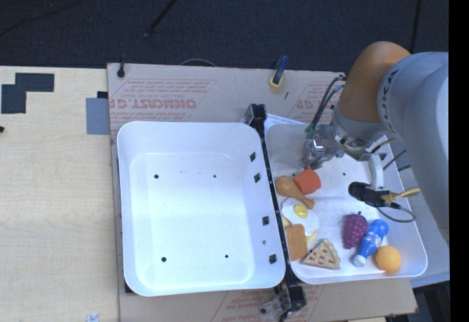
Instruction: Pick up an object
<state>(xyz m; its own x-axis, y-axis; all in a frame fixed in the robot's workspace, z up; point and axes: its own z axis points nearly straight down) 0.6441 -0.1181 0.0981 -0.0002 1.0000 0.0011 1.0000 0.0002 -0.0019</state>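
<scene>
While its finger state cannot be told, the gripper [316, 153] hangs at the right bin's [418, 258] twelve-o'clock end, just above one orange-red block [308, 181]; six other toy foods crowd toward six o'clock.

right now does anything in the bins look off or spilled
Nothing stands out. The toy foods lie loose inside the right bin, none over its rim, and the gripper hangs above the orange-red block.

Grey arm [418, 115], orange band, seemingly black cables by wrist.
</scene>
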